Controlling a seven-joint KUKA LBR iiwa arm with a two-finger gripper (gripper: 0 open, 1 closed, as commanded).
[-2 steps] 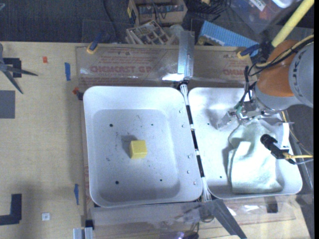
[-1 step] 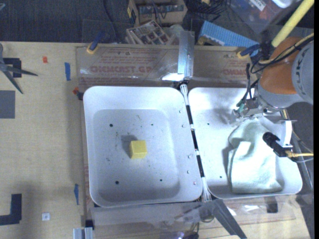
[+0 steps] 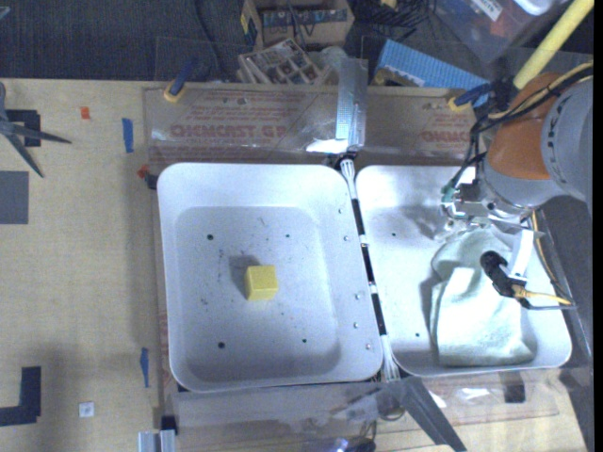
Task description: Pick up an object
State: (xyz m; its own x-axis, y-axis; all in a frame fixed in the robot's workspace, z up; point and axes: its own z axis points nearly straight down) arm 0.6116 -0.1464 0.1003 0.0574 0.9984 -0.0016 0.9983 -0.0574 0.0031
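Arm (image 3: 528, 149) is hanging over the right bin (image 3: 405, 337), can't tell the jaws' state, and next it probably needs to swing over to the yellow block (image 3: 262, 282) in the left bin (image 3: 188, 196).

Faint reddish lettering runs along the clear panel (image 3: 247, 130) behind the bins, too blurred to read; nothing else is legible.

You look down from one fixed camera above the table (image 3: 66, 281), at a slant, far enough to take in both white bins (image 3: 188, 191); the arm (image 3: 556, 139) enters from your right.
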